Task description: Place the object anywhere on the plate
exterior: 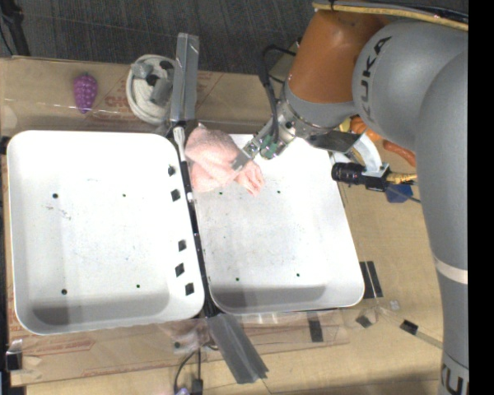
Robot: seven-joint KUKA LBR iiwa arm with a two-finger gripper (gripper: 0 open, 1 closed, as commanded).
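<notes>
so far, grasp step appearing in hand, judging by layout; no plate identifiable. going left to right: purple object (pixel 85 91) lying on desk (pixel 49 81) behind bins, roll of white cord (pixel 151 86) sitting beside it. left bin (pixel 90 229) lying bare. pink object (pixel 212 160) resting at far-left corner of right bin (pixel 272 237), against divider. pincer (pixel 249 161) reaching down at object's right edge, touching or overlapping it; cannot tell whether pincer standing wide, narrow or gripping. next move calling for firm closure, then lifting clear before carrying.

Pink object (pixel 212 160) — white bins (pixel 90 229) — purple grape bunch (pixel 85 90) — grey arm (pixel 412 81), orange band
</notes>
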